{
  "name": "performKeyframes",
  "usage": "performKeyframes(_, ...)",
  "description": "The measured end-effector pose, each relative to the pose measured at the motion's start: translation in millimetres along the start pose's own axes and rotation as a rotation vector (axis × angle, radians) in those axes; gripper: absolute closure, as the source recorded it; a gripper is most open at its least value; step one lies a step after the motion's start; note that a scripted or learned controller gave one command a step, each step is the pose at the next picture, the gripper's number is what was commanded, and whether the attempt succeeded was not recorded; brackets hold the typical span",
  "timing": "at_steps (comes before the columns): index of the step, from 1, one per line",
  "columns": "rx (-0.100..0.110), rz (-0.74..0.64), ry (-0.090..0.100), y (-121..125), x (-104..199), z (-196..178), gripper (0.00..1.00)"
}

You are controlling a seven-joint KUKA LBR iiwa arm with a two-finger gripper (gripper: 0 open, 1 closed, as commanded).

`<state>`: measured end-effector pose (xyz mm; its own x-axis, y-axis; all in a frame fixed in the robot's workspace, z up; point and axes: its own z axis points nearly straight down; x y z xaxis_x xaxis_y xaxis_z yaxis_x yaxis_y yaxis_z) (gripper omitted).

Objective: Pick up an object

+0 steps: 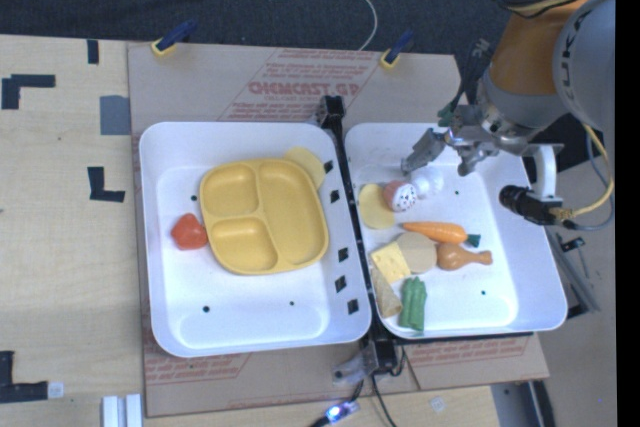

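Note:
My gripper (443, 154) hangs open over the far part of the right bin (520, 290), with nothing between its fingers. Just below it lie a small white and red spotted toy (403, 197) and a pale yellow disc (375, 207). Further toward the front sit an orange carrot (435, 232), a tan drumstick-shaped piece (462, 258), a yellow cheese wedge (391, 265), a beige slice (418, 253) and a green vegetable (413, 303).
The left bin (165, 310) holds a yellow divided plate (264, 215), a red tomato-like piece (188, 232) at its left and a pale yellow disc (306, 162) behind the plate. A black divider strip (343, 215) runs between the bins.

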<state>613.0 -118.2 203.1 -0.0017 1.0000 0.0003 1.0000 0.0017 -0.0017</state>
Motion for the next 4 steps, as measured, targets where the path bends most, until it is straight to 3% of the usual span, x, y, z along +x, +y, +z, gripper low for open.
performKeyframes(1, 0.004, 0.000, -0.001, -28.0, 23.7, 125.3, 0.00)
performKeyframes(2, -0.016, -0.009, 0.002, 1.1, 118.8, -10.1, 0.00)
performKeyframes(3, 0.001, -0.002, 0.000, -2.7, 113.7, -10.8, 1.00)
performKeyframes(4, -0.015, 0.007, -0.002, -93.0, 51.5, -165.1, 1.00)
